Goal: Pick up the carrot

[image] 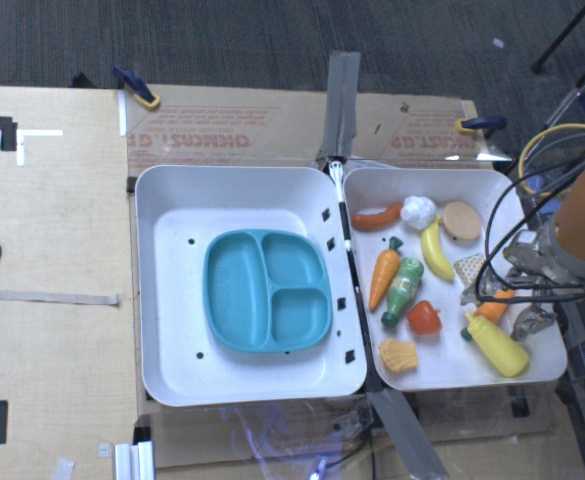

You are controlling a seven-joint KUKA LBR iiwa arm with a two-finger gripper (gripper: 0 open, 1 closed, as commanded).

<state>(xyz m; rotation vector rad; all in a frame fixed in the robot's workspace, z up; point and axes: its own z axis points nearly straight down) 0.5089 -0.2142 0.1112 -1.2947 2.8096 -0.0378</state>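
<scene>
The carrot (382, 276), orange with a green top, lies in the right bin (442, 378) near its left wall, pointing toward the front. It rests against a green vegetable (402, 290). My gripper (512, 290) sits low at the right side of the same bin, well to the right of the carrot and apart from it. It hovers by the orange cap of a yellow bottle (499, 345), with cables looped above it.
The right bin also holds a sausage (376, 218), a white garlic bulb (418, 210), a banana (435, 251), a round bun (461, 221), a red pepper (424, 316) and a waffle piece (399, 356). A teal divided plate (268, 290) lies in the left bin (172, 268).
</scene>
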